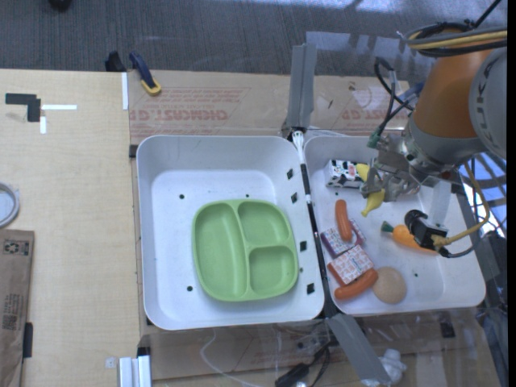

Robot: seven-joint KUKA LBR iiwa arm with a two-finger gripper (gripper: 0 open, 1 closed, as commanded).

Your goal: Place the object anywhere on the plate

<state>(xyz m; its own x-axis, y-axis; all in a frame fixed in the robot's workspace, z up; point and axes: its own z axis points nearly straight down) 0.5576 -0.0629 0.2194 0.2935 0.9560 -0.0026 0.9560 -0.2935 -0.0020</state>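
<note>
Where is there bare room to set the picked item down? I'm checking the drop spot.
The green plate has three bare sections, and white floor rings it in the left bin. The right bin is crowded: sausages, packets, banana, under the gripper.

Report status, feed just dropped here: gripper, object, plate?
Gripper over right bin, yellow banana at fingertips, grasp unconfirmed. Green plate in left bin bare. Path unobstructed.

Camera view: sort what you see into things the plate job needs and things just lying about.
Job:
green divided plate in the left bin
gripper over the right bin
yellow banana-like toy at the gripper

Lying about:
two sausages
carrot
beige round piece
tape roll
clamp
</note>
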